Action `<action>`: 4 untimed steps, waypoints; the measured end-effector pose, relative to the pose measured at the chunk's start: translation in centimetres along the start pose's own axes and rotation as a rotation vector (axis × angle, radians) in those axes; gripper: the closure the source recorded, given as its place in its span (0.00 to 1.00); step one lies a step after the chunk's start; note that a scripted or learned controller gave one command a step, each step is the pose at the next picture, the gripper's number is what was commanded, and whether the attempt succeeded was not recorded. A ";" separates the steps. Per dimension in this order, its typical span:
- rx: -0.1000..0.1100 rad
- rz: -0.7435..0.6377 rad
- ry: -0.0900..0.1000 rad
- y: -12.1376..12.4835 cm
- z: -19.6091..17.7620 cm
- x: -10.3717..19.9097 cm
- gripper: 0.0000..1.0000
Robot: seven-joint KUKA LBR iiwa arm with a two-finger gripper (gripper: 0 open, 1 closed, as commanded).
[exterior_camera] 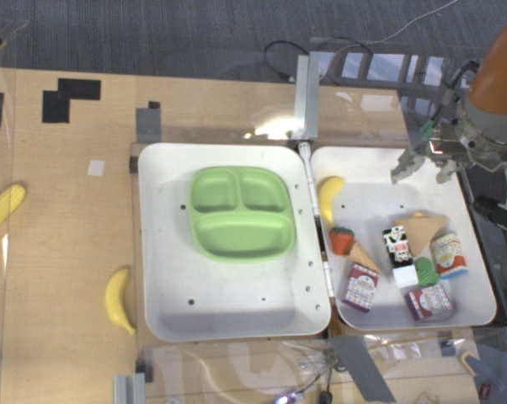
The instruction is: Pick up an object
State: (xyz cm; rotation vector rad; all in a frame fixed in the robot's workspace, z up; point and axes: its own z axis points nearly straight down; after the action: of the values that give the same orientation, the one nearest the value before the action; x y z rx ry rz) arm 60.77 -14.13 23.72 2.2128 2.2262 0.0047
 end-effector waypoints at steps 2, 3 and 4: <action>0.002 0.225 0.000 -4.4 13.6 -4.2 0.00; -0.015 0.027 -0.004 -9.1 14.6 -0.4 0.00; -0.018 0.024 -0.002 -8.9 13.5 -0.2 1.00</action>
State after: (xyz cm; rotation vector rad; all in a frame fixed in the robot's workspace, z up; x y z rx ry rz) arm 51.95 -14.41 10.15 2.2292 2.1894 0.0226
